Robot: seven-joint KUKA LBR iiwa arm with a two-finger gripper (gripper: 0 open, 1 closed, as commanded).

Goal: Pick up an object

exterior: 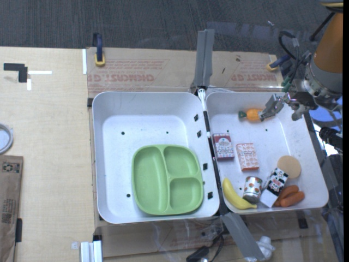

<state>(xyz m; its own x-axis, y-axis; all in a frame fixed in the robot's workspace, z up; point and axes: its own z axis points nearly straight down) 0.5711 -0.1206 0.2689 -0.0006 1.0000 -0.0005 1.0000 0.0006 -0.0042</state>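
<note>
The right bin (305, 146) holds several small things. A small orange fruit with a green tip (252, 114) lies near its far wall. My gripper (279, 110) hangs low over the bin's far right corner, just to the right of that fruit, and nothing is visibly held in it. Farther forward lie a red box (223, 147) and a pink box (247, 156). At the bin's near side are a banana (235, 196), a small can (252, 189), a cow-patterned carton (275, 185), a tan round disc (289, 166) and orange carrots (289, 196).
A green divided plate (167, 179) lies in the left bin (109, 146). A grey divider (205, 59) rises between the bins at the back. The arm with its orange band (330, 48) comes in from the upper right. A tape roll (2, 140) sits on the bench at far left.
</note>
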